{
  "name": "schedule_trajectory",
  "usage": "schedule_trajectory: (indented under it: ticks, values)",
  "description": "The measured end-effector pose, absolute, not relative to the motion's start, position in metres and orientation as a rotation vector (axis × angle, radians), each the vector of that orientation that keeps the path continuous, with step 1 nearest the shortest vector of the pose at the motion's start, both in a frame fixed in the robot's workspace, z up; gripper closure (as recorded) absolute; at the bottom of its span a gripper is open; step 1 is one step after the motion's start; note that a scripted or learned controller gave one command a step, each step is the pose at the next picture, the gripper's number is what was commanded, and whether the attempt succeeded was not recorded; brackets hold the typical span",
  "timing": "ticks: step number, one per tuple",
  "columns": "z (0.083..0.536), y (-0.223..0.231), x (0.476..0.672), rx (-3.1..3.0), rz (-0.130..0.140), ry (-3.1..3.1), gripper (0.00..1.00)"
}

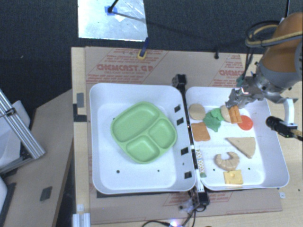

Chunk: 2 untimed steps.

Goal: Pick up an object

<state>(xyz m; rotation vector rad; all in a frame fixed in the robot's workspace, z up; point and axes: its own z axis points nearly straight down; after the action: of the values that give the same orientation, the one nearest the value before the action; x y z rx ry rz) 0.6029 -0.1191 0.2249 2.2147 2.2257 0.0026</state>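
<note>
A dark carpeted floor surrounds the desk (80, 122), whose top is covered by a cardboard sheet (125, 65) printed with red lettering; a shiny silver panel (111, 13) lies on the floor beyond its far edge. Two shallow white bins sit side by side on the cardboard. The left bin (102, 174) holds a light green divided plate (143, 131) with three compartments, lying near the bin's middle.

The right bin (272, 167) holds toy food. Near its far left corner lies a tan round bun (197, 111), with a green leafy piece (214, 118) just beside it and an orange-brown toast slice (200, 132) toward the left wall. A red disc (245, 123) lies near the right wall, a tan wedge (242, 146) below it, a curled croissant-like piece (227, 161) toward the near edge, and a yellow cheese square (233, 177) by the near edge.

The arm comes in over the right bin's far right corner. The gripper (235, 103) is down among the items, directly above an orange striped piece (234, 114) that lies between the green leafy piece and the red disc. How far apart it stands, and whether it grips the orange piece, cannot be told.
</note>
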Motion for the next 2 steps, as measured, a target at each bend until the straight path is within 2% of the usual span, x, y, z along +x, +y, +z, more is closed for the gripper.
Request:
schedule_trajectory:
  ticks: [1, 2]
  values:
    - [0.233, -0.09, 0.557, 2.216, 0.0, 2.229, 1.0]
    - [0.215, -0.054, 0.519, 2.216, -0.001, 2.232, 1.0]
